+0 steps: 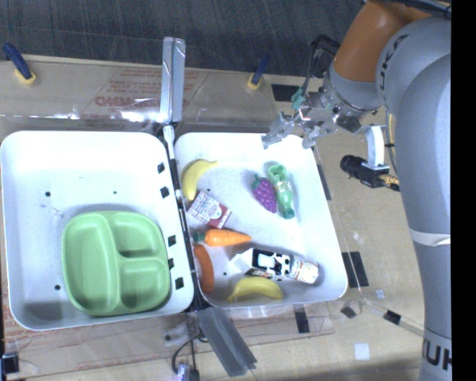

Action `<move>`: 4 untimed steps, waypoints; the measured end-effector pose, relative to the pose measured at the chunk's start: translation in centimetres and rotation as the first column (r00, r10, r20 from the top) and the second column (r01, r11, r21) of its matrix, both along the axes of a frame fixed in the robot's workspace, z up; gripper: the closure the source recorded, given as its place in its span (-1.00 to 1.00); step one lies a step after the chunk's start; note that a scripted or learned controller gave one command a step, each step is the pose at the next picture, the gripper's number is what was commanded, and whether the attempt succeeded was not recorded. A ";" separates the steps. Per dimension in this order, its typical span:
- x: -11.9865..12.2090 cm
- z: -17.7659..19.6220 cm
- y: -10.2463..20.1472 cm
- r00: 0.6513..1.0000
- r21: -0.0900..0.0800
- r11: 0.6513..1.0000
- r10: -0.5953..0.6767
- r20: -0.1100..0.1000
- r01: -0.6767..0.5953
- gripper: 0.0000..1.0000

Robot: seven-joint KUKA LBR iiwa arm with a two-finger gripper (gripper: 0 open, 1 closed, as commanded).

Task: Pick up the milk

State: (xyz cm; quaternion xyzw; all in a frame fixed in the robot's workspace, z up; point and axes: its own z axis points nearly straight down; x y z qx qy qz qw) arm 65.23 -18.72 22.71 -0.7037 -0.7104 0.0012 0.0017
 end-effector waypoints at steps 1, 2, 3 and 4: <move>-8.9 -5.1 -2.4 1.000 -0.001 1.000 0.016 0.000 -0.016 -1.00; -13.5 -9.0 -0.2 1.000 0.000 1.000 0.027 0.000 -0.027 -1.00; -17.5 -13.6 1.1 0.989 0.000 0.989 -0.147 0.002 0.147 -1.00; -17.5 -13.5 -1.6 0.995 -0.002 0.995 0.102 0.006 -0.102 -1.00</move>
